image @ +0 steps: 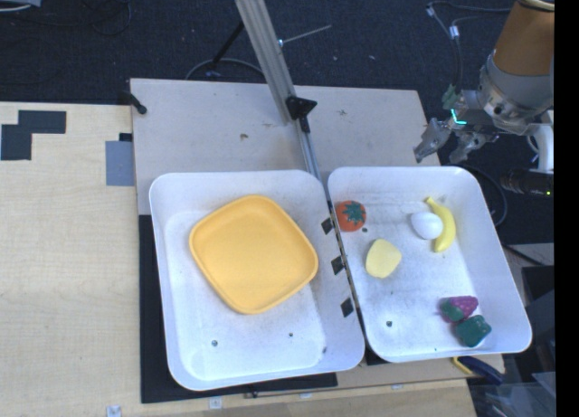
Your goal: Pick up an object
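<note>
Objects sitting well left of and below the jaws (pixel 450 141): yellow plate (pixel 253 252) farthest, then strawberry (pixel 351 215), lemon (pixel 383 259), egg (pixel 425 224) touching banana (pixel 441 223). Jaws hanging spread open, gripping nothing, above right bin's (pixel 507 279) far rim.

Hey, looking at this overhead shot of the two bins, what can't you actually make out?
- Gripper: small, dark against the dark floor, so the state of its jaws is unclear.
- Arm: cut off by the top and right edges.
- Purple and green items in the right bin: too small to identify.
- Left bin floor under the yellow plate: hidden by the plate.
</note>
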`<state>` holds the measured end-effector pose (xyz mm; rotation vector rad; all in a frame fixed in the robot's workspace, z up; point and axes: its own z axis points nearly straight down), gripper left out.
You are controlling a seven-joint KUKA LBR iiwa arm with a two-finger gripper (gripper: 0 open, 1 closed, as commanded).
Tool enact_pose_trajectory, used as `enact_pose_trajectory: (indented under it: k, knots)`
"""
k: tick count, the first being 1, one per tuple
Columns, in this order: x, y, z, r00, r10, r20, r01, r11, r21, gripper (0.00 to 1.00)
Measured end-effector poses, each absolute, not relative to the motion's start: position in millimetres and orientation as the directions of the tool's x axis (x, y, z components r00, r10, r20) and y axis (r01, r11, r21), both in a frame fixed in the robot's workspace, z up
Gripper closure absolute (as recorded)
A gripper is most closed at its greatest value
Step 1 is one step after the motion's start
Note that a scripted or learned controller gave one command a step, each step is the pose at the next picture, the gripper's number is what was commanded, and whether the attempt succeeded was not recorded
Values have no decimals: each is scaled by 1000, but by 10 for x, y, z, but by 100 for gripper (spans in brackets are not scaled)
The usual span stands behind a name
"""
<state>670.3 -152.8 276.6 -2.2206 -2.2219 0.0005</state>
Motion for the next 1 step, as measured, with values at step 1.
enact_pose_trajectory:
  k: [1]
  knots:
    - [6703,-1528,2765,-1,1000,0,1000,1,-1,0]
